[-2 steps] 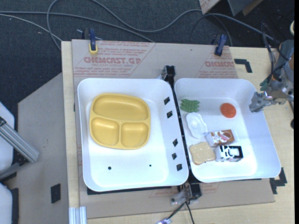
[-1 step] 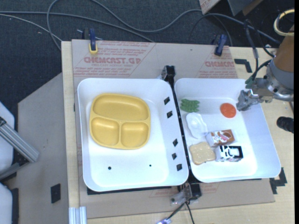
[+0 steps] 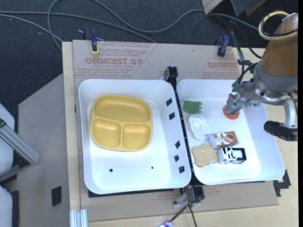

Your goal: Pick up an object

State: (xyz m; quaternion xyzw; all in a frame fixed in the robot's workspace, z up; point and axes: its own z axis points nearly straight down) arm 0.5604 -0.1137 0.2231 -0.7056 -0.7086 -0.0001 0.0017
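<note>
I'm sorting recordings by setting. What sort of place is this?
Probably a robotics lab test bench: two white bins clipped to a board, loose cables on dark carpet, and toy food such as a slice of bread laid out for the gripper.

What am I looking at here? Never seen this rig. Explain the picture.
One fixed camera looks down at a slant on a bench with two shallow white bins. The grey robot arm reaches in from the right; its gripper is low over the right bin, just above a small orange object. Whether it grips anything can't be told. That bin also holds a green item, a white item, a toast-like piece and small packets. The left bin holds a yellow divided plate.
</note>
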